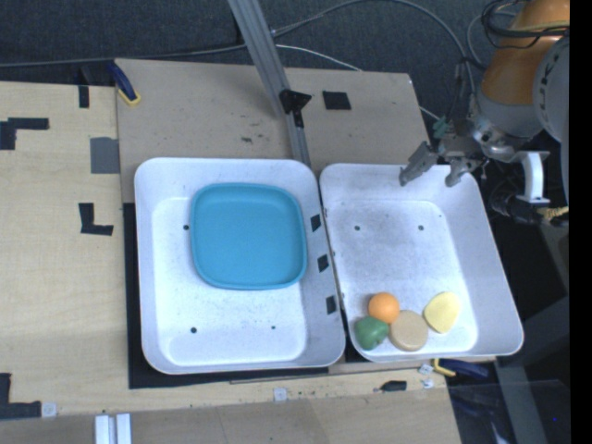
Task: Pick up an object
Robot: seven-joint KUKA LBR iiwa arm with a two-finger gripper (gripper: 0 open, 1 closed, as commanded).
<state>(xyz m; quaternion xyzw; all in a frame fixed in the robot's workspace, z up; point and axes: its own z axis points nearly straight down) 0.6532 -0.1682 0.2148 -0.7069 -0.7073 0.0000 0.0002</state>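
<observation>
Gripper (435, 169) hangs at the far rim of the right bin (490, 248), fingers spread apart, nothing between them. Two dark finger tips show, one angled down toward the bin's far-left corner, one just beside it on the arm side. Arm comes in from the right, orange band above the wrist.

Pickable things sit in a tight cluster at the opposite end of the same bin, well apart from the gripper, toward the near rim and a little to the arm side of straight below it in the view. Orange ball (383, 306) is the nearest of them to the gripper; green piece (371, 332) is just beyond it, touching or nearly touching; tan round piece (409, 332) sits between green and yellow; yellow lemon-like piece (442, 312) is the farthest toward the arm side. Bin floor between gripper and cluster is bare.

Key relation: the gripper has to travel the bin's whole length toward the near rim, then drop. The lemon-like piece's long axis looks tilted, roughly running along the bin's length; the others look round, so no axis to line up with. The things are packed, so I judge the fingers may strike neighbours; orange ball or yellow piece look like the freer outer targets.

Left bin (166, 276) holds a blue plate (248, 235), well away across the divide. Both bins sit on the desk (55, 248).
</observation>
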